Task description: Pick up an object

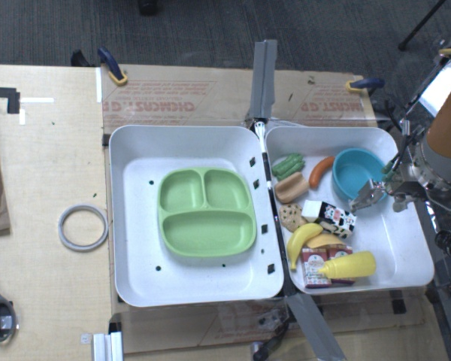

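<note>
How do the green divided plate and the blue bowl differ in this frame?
The green divided plate is flat, squarish and split into three compartments; the blue bowl is round, deeper and undivided. The plate lies by itself in the left bin; the bowl sits in the right bin among toy foods, with the gripper at its lower rim. The plate looks clearly larger. Both sit upright and hold nothing.

green tray (207,213), blue bowl (355,171), yellow banana (302,239)

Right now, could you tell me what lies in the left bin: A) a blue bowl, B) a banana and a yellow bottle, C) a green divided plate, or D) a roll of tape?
C: the green divided plate lies flat in the left bin.
</note>
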Controlling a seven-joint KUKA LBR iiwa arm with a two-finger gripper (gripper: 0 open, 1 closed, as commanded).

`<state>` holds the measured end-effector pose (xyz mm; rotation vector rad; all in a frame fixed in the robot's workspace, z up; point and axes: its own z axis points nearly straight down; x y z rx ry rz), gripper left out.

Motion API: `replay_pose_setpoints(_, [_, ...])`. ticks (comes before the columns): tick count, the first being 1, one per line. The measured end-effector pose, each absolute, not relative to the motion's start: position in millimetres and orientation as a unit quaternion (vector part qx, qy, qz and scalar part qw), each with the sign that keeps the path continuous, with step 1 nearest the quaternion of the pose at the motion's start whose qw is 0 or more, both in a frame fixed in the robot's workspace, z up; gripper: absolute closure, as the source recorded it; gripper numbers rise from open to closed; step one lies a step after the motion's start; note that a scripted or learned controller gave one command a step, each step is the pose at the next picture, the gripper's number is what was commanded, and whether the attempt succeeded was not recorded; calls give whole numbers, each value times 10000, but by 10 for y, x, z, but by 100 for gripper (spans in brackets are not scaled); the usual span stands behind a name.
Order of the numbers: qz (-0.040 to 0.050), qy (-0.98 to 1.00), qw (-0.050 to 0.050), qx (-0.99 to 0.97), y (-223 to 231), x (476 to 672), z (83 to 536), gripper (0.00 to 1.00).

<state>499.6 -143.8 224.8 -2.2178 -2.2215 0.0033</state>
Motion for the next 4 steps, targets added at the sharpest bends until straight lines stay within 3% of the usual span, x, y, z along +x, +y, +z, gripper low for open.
replay_pose_setpoints(1, [-24,-7976,-82,-6032,-1218,5022,1097,0])
replay_pose_setpoints(2, [-3,-7090,-12,-7052,-1111,5405,929,0])
replay_pose_setpoints(3, [7,-7074,0,-7068,-1124,5397,1008,100])
replay_pose_setpoints(4, [17,-6699,3,-7424,-541,5867,2125,100])
